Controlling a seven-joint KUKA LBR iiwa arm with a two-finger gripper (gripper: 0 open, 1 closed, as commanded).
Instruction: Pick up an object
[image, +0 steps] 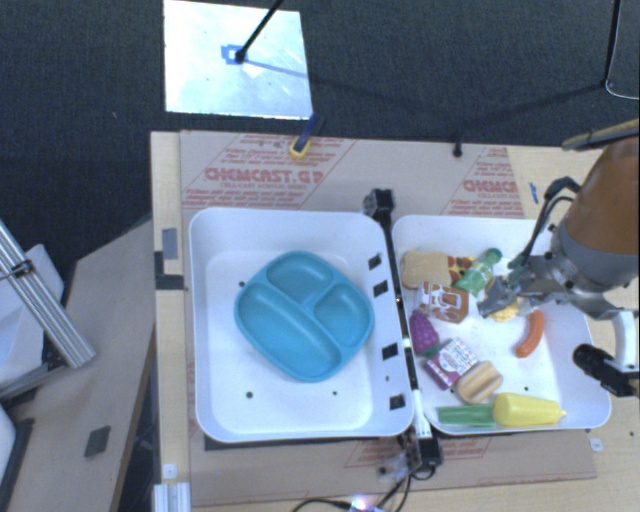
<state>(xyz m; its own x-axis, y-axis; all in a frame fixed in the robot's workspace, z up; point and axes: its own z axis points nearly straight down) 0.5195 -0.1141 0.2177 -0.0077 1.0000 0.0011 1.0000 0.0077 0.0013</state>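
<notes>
The right bin (580, 395) holds several toy foods. Among them are a tan bread loaf (424, 267), a green bottle (481, 270), a red and white carton (443, 302), purple grapes (422, 331), a pink packet (452, 361), a bun (479, 381), a yellow piece (526, 408), a green stick (464, 414) and an orange sausage (529, 335). My gripper (498, 297) hangs low over the middle of this bin, just right of the carton and below the bottle. A small yellow item (506, 314) lies right under it. Nothing is visibly held.
The left bin (215, 400) carries a blue divided plate (303, 314). A black divider strip (393, 310) runs between the bins. The grey arm with its orange band (610, 200) comes in over the right bin's far right side.
</notes>
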